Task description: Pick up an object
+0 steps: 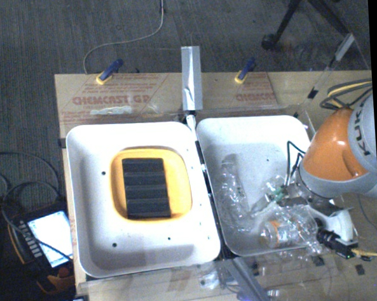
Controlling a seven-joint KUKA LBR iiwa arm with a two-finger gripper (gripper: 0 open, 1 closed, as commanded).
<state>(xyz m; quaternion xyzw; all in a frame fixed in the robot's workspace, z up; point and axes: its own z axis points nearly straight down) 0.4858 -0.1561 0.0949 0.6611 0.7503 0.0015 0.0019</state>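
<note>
A: Left bin (82,185)?

B: Holds a yellow dish (181,179), set about in the middle, with a black ribbed block (146,187) lying flat inside it. Block well apart from the arm.

A: Right bin (251,133)?

B: Full of clear plastic. A crumpled piece (232,188) lying left of centre, and a clear bottle (286,230) on its side near the front wall, something orange showing through it.

A: And the arm (338,156)?

B: Reaching in from the right, orange band over the right bin's right wall. Gripper (282,195) down low in that bin, in among the plastic, just above the bottle and just right of the crumpled piece.

A: Open, closed, holding anything?

B: Cannot tell — hidden under the wrist and lost in the glare of the plastic. Touching the bottle or only beside it, also unclear.

A: Around the bins?

B: Brown board (109,100) behind both, two blue clamps (109,71) at its far edge. A lit tablet (50,234) on the floor — left of the left bin.
</note>
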